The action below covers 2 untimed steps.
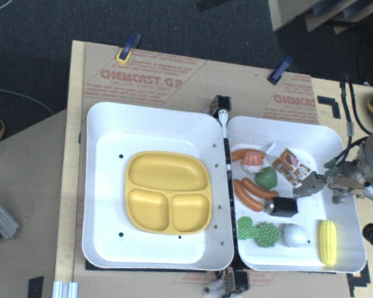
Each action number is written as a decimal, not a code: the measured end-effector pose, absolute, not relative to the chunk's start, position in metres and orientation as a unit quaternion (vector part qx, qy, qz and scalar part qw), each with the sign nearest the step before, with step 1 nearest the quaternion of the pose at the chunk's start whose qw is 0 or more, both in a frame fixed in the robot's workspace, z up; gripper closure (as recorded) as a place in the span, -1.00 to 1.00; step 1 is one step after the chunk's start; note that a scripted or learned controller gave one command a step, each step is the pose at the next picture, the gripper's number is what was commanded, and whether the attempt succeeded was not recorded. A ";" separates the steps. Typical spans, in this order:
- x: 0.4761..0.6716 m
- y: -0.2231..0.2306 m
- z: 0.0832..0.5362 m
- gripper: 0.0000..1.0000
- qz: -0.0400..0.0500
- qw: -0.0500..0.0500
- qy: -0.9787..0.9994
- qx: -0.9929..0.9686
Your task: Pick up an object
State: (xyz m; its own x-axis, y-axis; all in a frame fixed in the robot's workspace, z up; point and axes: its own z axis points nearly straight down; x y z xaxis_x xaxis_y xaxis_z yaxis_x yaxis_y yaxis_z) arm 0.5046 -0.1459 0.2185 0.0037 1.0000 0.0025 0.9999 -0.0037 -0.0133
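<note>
Snack packet (293, 166) lay just at 9 o'clock of gripper (312, 183), inside right bin (290, 132). Reached in from 3 o'clock, low over bin. Finger spread: cannot tell.

The brown board (182, 77) under the bins reads "CHEMCAST G P" in red.
</note>
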 end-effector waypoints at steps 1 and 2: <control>0.508 -0.146 0.225 -1.00 0.000 0.000 -0.707 -0.707; 0.497 -0.142 0.173 -1.00 0.001 0.004 -0.707 -0.707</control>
